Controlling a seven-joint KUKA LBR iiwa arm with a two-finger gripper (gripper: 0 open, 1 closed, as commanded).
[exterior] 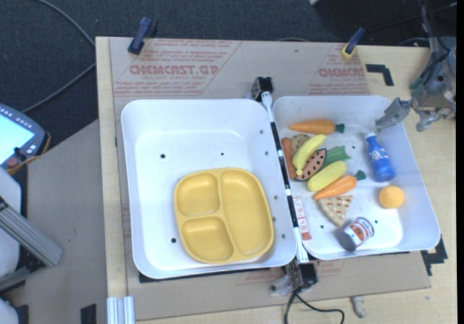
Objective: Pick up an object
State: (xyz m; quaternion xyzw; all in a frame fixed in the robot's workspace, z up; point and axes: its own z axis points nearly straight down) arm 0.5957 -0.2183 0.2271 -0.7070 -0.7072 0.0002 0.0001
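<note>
1. The gripper (397, 111) hangs at the upper right rim of the right bin (424, 203), its grey metal fingers spread apart with nothing between them.

2. The blue bottle (378, 158), the nearest candidate for the pick, lies just beside the gripper at about 7 o'clock; its long axis runs roughly 12 to 6 o'clock, white cap toward the top (a smooth, rounded plastic body that may roll under a pinch across its width).

3. An orange ball (391, 197) sits near, at 6 o'clock from the bottle; it is glossy, round, and apart from its neighbours.

4. A small tin can (356, 233) lies tipped on its side at 7 o'clock from the ball, dark lid facing lower left, red-and-white label showing.

5. At 9 o'clock from the bottle, a crowded heap of toy food: two carrots (313, 127), a banana (307, 151), a corn cob (328, 175), a watermelon slice (315, 163) and a waffle-textured wedge (336, 208), several touching or overlapping (a harder grasp, judging by the clutter).

6. Farther out at 9 o'clock, the left bin (145, 141) holds a yellow divided plate (222, 214) with three compartments, matte plastic, flat and well apart from the gripper.

7. Both bins rest on a tan bench (217, 61) printed with red lettering.
</note>
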